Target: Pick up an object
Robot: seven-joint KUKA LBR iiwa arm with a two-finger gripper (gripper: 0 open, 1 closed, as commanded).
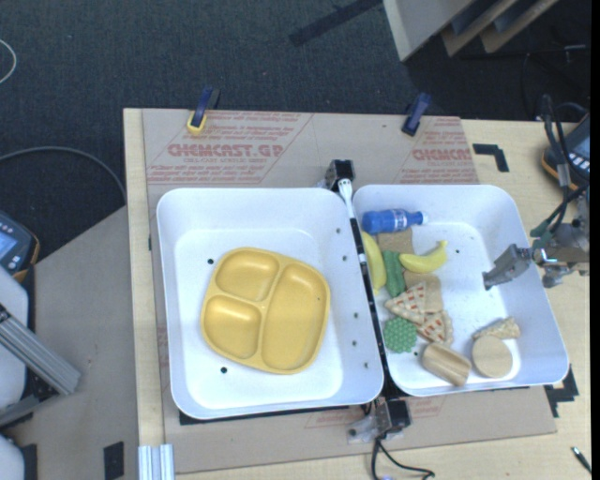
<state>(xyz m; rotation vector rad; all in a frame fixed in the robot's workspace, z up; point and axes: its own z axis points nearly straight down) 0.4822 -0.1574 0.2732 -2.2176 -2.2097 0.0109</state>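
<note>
A dark grey carpeted floor is seen around the bench, a tan board printed with reddish lettering. Two clamps, one yellow and blue and one blue, are fixed at the bench's far edge. Beyond that edge, pale furniture is partly seen. Left of the bench, a thin white cable is laid on the floor. Even light is cast overall.

It looked like a robotics lab: a bench covered in printed protective sheeting held by clamps, two white bins of toy food, cables, and dark carpet.
</note>
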